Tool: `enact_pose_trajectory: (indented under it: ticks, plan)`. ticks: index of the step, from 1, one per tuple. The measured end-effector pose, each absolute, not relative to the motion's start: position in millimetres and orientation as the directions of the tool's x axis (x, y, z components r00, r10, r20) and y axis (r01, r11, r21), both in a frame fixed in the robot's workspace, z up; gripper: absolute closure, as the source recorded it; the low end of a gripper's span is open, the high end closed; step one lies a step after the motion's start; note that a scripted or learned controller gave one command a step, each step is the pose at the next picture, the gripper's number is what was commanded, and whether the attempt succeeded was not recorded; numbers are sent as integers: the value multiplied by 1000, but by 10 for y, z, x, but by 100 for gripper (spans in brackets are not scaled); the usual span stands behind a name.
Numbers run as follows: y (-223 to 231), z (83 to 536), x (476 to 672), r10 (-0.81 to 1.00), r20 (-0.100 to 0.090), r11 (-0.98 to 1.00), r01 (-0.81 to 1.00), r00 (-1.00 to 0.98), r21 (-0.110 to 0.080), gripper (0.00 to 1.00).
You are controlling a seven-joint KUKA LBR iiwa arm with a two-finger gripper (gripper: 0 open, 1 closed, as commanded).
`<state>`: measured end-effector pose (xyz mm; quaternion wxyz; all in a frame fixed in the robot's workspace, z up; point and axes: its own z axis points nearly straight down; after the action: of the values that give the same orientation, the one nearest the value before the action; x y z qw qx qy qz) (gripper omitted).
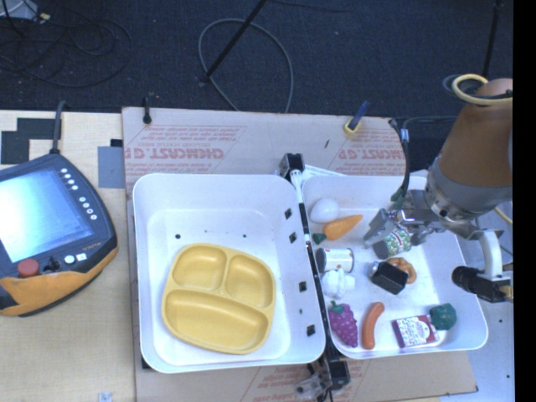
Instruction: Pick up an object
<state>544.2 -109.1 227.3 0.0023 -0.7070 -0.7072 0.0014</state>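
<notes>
My gripper [397, 227] hangs low over the middle of the right bin [469, 335], with the arm reaching in from the right. A small greenish can [399, 241] lies right at its tip; whether it is gripped is unclear. Close by are a black box [389, 276] and a brown ring-shaped toy [405, 266] just below the gripper. An orange carrot [344, 225] and a white egg [325, 209] lie to its left.
The right bin also holds a white cup [338, 260], purple grapes [342, 321], a red sausage [372, 325], a red-white carton [414, 332] and a green toy [443, 315]. A yellow divided plate [222, 296] lies in the left bin [159, 199]. A control pendant [46, 224] sits far left.
</notes>
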Motion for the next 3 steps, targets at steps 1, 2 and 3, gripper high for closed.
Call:
enact_pose_trajectory:
  ticks: [1,2,3]
  plan:
    - [-1849,1219,5425,1000,2,-5,1000,5,-10,0]
    - [-1928,885,5504,1000,0,1,1000,-1,-1,0]
    - [-2025,901,6033,1000,-2,1,1000,-1,4,0]
